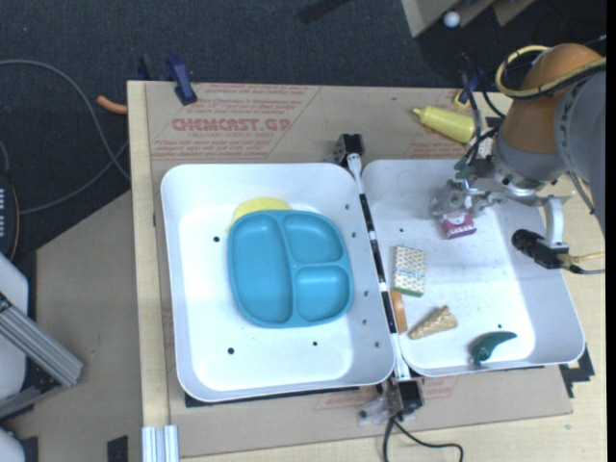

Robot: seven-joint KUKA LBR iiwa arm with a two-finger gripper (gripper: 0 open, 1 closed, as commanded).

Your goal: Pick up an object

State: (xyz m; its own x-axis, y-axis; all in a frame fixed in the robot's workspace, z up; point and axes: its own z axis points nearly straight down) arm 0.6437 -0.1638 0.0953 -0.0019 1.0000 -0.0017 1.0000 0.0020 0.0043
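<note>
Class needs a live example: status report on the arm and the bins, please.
Hand low in right bin, over the small red-and-white item. Grip unconfirmed. Patterned packet and cone lie nearby, apart.

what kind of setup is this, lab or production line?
Most likely a robotics lab bench: two white bins on a cardboard-covered bench, a grey arm with an orange band, loose cables, and toy-like items such as a blue divided plate.

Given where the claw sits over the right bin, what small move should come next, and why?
Probably a short descent straight down. The claw hangs just above the small pink-and-white item near the back of the right bin, roughly lined up with it, and nothing shows between its fingertips yet.
</note>
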